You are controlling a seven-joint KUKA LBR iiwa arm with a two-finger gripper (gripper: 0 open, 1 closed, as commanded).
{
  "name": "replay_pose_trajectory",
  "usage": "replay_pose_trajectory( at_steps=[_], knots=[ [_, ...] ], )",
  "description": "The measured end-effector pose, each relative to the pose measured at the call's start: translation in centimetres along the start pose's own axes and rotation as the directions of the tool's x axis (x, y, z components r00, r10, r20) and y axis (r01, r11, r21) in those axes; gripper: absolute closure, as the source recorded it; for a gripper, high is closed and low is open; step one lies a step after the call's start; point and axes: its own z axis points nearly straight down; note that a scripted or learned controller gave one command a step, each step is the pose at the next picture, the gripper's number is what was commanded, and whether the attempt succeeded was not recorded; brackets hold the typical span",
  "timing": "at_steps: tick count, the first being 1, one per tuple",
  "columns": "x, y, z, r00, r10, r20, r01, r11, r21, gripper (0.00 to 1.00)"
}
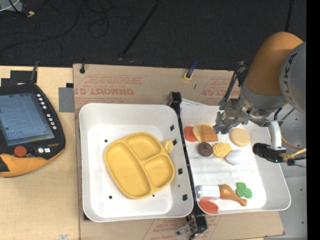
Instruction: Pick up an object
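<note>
My gripper (224,122) hangs over the back of the right bin (272,204), just right of a tan waffle piece (206,132) and left of a beige round biscuit (240,137). Nothing shows between the gripper and these toys. A red slice (189,133) lies left of the waffle. In front sit a brown doughnut (205,149), a yellow corn piece (221,149) and a white egg (234,157). Near the front edge lie a white tube (209,190), a drumstick (232,193), a green piece (243,190) and a red piece (208,206).
The left bin (95,134) holds a yellow divided plate (140,164) and a small yellow bit (169,145) by the divider. A tablet pendant (27,129) lies on the bench at far left. The arm's orange-banded body (272,66) looms over the right bin's back corner.
</note>
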Motion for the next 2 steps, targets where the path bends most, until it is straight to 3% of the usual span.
replay_pose_trajectory(
  at_steps=[2],
  knots=[
    [0.1, -0.4, -1.6, 1.0, 0.002, -0.001, -0.002, 1.0, -0.001, 1.0]
  ],
)
